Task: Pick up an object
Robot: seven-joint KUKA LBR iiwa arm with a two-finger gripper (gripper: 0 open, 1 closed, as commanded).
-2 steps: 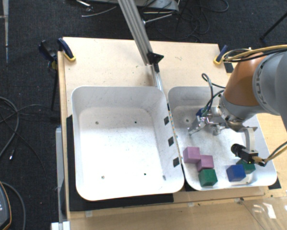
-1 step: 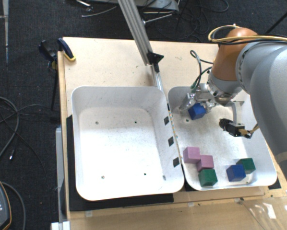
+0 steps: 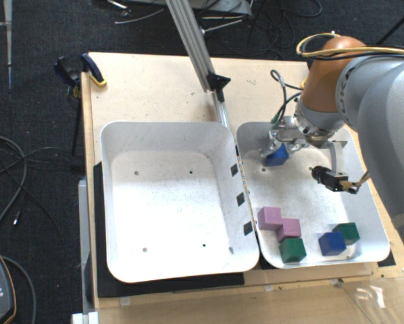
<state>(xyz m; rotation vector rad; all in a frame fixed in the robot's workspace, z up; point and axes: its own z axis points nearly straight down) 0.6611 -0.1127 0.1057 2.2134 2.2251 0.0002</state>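
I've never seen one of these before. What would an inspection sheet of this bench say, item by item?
Surface: wooden bench bearing a left bin and a right bin, both white.
Job's things: in the right bin, two pink blocks, two green blocks, one blue block; another blue block is at the gripper.
Clutter: yellow-handled clamp at the bench's far left corner.
Grippers: gripper over the right bin's far end, blue block between its fingers.
Cables: wires by the wrist; loose cables on the floor.
Surroundings: dark carpet, metal rail.
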